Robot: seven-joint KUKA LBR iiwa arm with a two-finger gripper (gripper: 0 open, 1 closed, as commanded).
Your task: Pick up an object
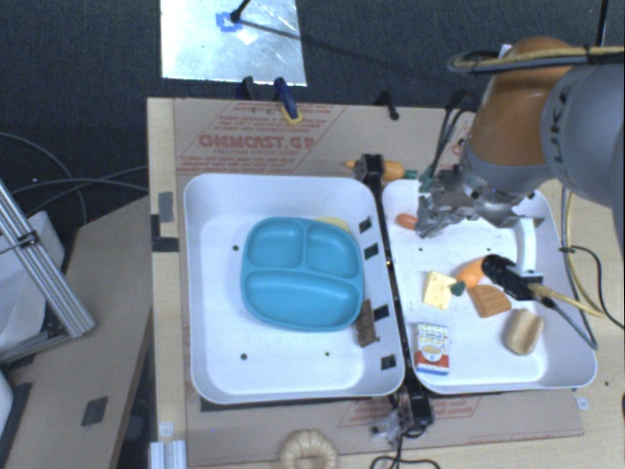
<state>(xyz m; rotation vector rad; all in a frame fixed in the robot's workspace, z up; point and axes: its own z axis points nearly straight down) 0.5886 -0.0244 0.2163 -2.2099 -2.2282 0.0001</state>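
The arm [576, 106] is a thick, rounded tube of smooth grey, with dark lettering running down its flank near the frame's edge. Above the wrist sits a bulging orange band [522, 91], glossy enough to catch the light, and a bundle of dark and yellowish cables [518, 59] loops across the top of it, with thinner black leads hanging down alongside. Below the orange the wrist narrows into a grey metal block, and from it hangs the small metallic gripper [430, 225].
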